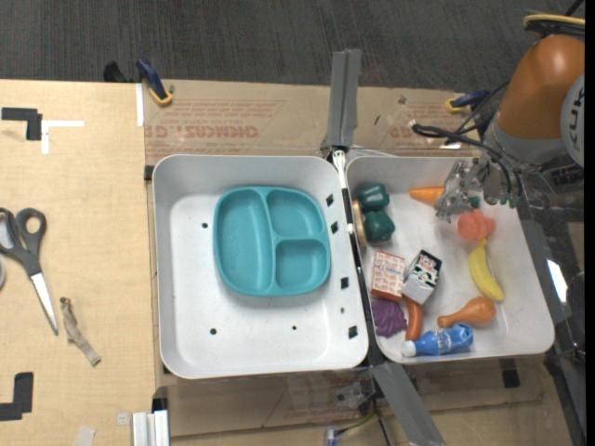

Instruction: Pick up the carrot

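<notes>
The carrot (426, 194), a small orange cone, lies near the back wall of the right bin (535, 277) with its tip pointing left. My gripper (455, 199) hangs right over the carrot's thick right end and hides that end. Behind the gripper, the grey arm with its orange band (548, 77) comes in from the upper right.
In the right bin lie a green toy (375, 210), a pink-red fruit (475, 226), a banana (484, 272), a small box (388, 274), a carton (423, 277), a purple item (388, 317), orange pieces (414, 319) (468, 312) and a blue bottle (442, 342). The left bin (186, 342) holds a teal divided plate (272, 240). Scissors (30, 249) lie on the bench at left.
</notes>
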`<state>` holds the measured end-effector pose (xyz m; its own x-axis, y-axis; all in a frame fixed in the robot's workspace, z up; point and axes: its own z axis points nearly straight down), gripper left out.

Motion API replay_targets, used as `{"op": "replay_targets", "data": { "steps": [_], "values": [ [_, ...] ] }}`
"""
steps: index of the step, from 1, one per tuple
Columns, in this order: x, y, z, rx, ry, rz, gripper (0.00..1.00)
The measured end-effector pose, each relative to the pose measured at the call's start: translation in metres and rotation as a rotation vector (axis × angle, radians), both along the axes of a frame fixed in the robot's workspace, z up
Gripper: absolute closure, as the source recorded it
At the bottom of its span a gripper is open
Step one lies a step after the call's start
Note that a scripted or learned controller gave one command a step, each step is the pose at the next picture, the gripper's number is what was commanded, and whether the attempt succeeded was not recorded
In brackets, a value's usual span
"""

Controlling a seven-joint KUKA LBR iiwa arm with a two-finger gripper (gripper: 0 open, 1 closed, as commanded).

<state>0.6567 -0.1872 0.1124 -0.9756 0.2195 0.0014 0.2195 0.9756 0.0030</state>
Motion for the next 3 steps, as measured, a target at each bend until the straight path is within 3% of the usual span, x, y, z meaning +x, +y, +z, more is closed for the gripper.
{"op": "replay_targets", "data": {
  "steps": [1,2,3],
  "values": [
    [0.001,0.001,0.002,0.001,-0.002,0.001,0.0],
    [-0.003,-0.012,-0.018,-0.004,-0.006,-0.042,0.0],
    [-0.004,0.01,-0.019,-0.003,-0.006,-0.114,0.0]
  ]
}}
